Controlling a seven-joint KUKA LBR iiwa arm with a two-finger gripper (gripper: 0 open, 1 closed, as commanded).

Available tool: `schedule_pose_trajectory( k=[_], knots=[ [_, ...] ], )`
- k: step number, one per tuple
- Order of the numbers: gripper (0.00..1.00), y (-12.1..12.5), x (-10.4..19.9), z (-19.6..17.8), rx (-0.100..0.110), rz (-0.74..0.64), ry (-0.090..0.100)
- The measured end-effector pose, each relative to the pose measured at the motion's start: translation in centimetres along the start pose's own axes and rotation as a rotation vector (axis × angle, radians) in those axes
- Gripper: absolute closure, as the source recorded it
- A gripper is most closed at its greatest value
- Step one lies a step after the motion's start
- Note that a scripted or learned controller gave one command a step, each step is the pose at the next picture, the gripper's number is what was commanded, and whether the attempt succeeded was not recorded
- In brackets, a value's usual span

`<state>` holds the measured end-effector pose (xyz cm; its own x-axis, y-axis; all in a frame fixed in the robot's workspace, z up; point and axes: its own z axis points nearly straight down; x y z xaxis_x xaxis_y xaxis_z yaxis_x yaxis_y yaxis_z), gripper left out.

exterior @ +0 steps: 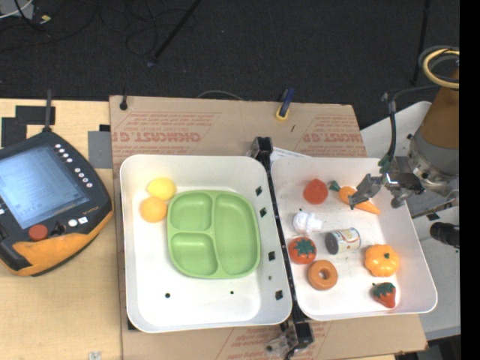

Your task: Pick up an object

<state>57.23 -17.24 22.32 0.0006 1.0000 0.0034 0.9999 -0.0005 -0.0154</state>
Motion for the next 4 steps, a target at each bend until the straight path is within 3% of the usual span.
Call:
schedule_pose_trajectory(
  k=[1, 4],
  knots=[
    [0.0, 0.2, 0.0, -0.7, -0.012, -0.002, -0.002],
    [0.0, 1.3, 0.1, 13.9, -0.009, -0.002, -0.001]
  ],
)
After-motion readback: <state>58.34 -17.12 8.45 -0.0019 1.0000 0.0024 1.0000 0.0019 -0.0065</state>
